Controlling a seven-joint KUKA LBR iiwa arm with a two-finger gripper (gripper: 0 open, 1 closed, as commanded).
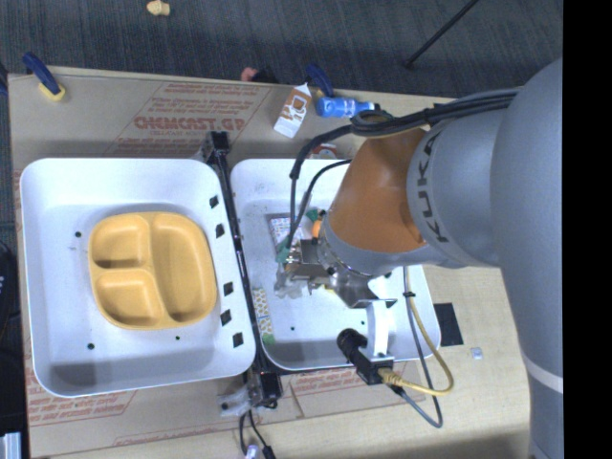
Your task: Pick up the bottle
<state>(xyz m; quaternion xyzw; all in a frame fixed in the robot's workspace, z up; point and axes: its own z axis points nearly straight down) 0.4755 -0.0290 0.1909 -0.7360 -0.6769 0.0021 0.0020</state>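
Observation:
My gripper (298, 273) hangs low over the middle of the right bin (251, 185), under the orange wrist band (382, 194). The arm's bulk covers most of that bin. A small green and pale object (286, 249) shows right at the gripper's left side, touching or just beside it. I cannot tell whether it is the bottle, nor whether it is held. Another small pale piece (261, 306) lies by the bin's left wall.
The left bin (43, 189) holds a yellow three-compartment tray (151, 268). A black divider (232, 247) with clips runs between the bins. Blue clamps (337, 107) and a paper tag (293, 111) sit on the cardboard behind the right bin. Cables (421, 371) trail at front right.

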